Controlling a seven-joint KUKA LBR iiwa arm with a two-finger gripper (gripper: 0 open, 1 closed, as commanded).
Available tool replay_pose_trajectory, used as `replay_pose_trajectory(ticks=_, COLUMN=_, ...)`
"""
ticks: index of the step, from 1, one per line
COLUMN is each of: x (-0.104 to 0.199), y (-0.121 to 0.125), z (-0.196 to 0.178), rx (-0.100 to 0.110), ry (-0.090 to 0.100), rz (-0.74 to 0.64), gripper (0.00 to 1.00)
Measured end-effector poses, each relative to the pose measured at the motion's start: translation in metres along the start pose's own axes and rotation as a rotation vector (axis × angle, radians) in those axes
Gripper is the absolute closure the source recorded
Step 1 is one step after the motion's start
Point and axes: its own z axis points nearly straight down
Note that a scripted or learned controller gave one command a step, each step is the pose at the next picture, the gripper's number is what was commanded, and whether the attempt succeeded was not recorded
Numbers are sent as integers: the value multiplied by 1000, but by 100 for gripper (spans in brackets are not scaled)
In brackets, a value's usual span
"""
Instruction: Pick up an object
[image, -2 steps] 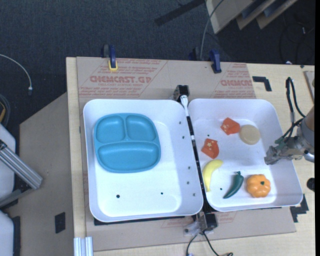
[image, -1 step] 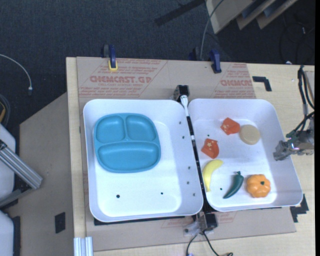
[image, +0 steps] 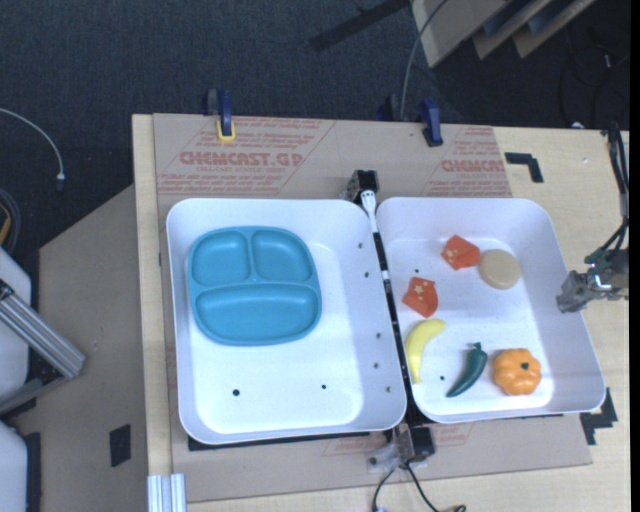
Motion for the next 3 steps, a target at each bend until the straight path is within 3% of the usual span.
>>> replay_pose_trajectory(ticks=3, x=132, y=56, z=-16, rx=2, ry=4, rz=-5, gripper=100)
